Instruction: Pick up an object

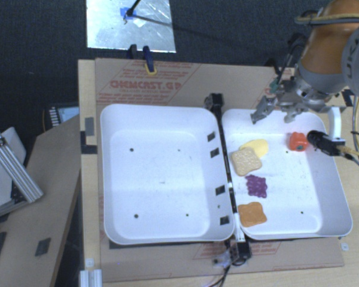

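Down in the right-hand bin, five small toy-food pieces are on offer. An orange chunk, possibly a toy carrot, sits toward the upper right of that bin, well apart from the others. Left of centre a yellow piece lies touching the upper edge of a tan cracker-like square. Just below them rests a purple grape cluster, and lower still, near the bin's bottom left corner, an orange-brown toast-shaped slice.

Up at the top edge of that bin hangs the tool, its grey fingers pointing down and to the left, spread somewhat apart with nothing between them. It sits above the bin's rear rim, apart from every piece; the yellow one and the orange chunk are the nearest. Behind it the arm comes in from the upper right of the frame, orange band showing, cables trailing along it.

The left-hand bin lies just beside, the two joined along a dark strip with black clips down the middle. Both rest on a cardboard sheet with red lettering, laid over the surface. At the top of the frame a shiny silver panel lies against dark cloth, and a blue clamp grips the cardboard's upper edge.
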Tool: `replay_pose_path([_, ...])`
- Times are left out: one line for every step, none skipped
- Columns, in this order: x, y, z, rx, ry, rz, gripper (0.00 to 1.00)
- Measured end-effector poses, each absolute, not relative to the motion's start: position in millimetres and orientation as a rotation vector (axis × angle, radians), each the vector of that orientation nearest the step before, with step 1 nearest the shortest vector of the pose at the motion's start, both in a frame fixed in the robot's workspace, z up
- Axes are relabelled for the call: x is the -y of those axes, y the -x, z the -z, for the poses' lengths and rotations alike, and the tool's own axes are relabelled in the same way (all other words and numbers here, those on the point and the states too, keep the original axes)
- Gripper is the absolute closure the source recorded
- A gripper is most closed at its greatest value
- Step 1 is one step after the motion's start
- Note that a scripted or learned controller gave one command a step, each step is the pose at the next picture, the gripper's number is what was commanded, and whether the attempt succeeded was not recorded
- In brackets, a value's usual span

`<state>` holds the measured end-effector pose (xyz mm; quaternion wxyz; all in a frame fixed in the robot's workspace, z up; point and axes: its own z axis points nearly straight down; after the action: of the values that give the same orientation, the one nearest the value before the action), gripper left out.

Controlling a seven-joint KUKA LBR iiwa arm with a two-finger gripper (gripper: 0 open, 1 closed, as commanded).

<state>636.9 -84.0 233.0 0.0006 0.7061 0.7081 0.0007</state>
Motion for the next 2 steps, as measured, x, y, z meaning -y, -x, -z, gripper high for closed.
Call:
replay_pose_path([83.8, -637.8, -244.3, -2.225, -2.213, -0.007, 1.00])
replay_pose_path([61.1, -602.8, -355.9, -2.224, -2.209, -0.011, 1.00])
